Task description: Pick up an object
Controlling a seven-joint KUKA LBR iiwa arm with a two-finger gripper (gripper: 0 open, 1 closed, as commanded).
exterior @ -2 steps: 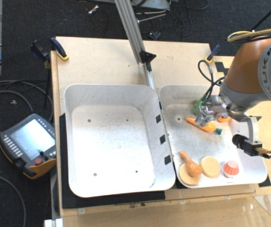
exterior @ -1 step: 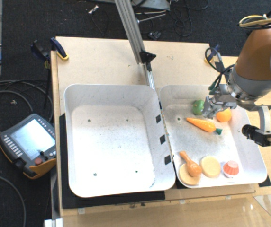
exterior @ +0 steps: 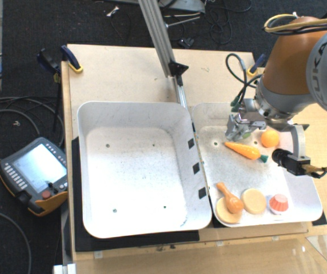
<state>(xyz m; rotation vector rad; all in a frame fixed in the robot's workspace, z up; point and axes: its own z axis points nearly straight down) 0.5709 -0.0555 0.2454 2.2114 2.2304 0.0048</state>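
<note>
Bench [exterior: 123,76] of pale wood bearing 2 shallow white bins side by side, seen from above at a slant. The left bin [exterior: 95,124] shows a bare, speckled floor with a few small dark marks. The right bin [exterior: 209,130] holds 5 small objects. A carrot [exterior: 243,149], orange with a green tip, lies slantwise near the middle of the bin. An orange ball [exterior: 270,138] sits just beside it, toward the far right. Along the near edge lie, from left to right: a chicken drumstick [exterior: 229,197], resting partly on a flat tan disc [exterior: 225,213]; a round tan biscuit [exterior: 254,201]; and a small cupcake [exterior: 278,203] with a pink case and white top.

The grey arm with its orange band [exterior: 292,56] enters from the right, and its gripper [exterior: 239,127] is low over the far part of the right bin, just beyond the carrot's thick end and to the left of the orange ball. Whether the tool is spread wide, drawn narrow, or closed on anything cannot be told from this angle; no object is seen lifted. A black fitting [exterior: 289,161] hangs from the wrist over the bin's right side.

Beside the bench, on the dark floor at left, lies a teach pendant [exterior: 32,176] with a lit screen. An aluminium strut [exterior: 158,33] runs down to the gap between the 2 bins.
</note>
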